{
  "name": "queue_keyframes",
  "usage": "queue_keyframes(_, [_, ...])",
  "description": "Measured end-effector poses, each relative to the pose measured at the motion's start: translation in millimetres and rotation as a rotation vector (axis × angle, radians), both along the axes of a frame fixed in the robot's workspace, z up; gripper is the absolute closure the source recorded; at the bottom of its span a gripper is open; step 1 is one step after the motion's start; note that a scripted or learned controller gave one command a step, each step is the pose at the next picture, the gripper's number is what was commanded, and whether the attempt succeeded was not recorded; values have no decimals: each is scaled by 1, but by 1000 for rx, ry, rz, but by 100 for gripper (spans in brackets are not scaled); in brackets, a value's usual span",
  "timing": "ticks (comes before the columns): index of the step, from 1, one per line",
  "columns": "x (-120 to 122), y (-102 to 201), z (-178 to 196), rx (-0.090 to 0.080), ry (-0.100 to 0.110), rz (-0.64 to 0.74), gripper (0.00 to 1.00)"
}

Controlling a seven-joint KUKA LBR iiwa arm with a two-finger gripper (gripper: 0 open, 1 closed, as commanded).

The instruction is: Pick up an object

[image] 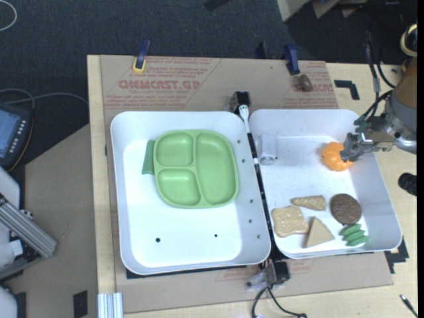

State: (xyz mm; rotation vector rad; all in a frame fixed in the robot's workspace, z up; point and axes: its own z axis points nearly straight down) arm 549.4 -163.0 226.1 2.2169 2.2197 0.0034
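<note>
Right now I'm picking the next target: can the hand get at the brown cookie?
Probably yes. The cookie lies flat and uncovered in the right bin, with only the green pods close beside it. The hand sits just above it, by the orange.

Arm (405, 114): cut off by the right edge, so that just its wrist end is in frame. Gripper (349, 149): small and dark; whether it is open or closed cannot be told, nor whether it touches the orange (335, 158), whose right side it covers. Green item (354, 234) at the right bin's (391, 207) near corner: too small to identify. Small clear item (267, 158) near that bin's left wall: indistinct. Left bin (126, 197): 2 dark specks on its floor, too small to tell. Screen (12, 136) at the left edge: cropped. Metal rail (26, 227) at lower left: cropped. Cables (278, 303) at the bottom: cut off by the edge.
</note>
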Motion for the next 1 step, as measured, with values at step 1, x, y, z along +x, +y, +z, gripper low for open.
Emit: queue_keyframes(1, [7, 59, -4, 4, 6, 5, 100])
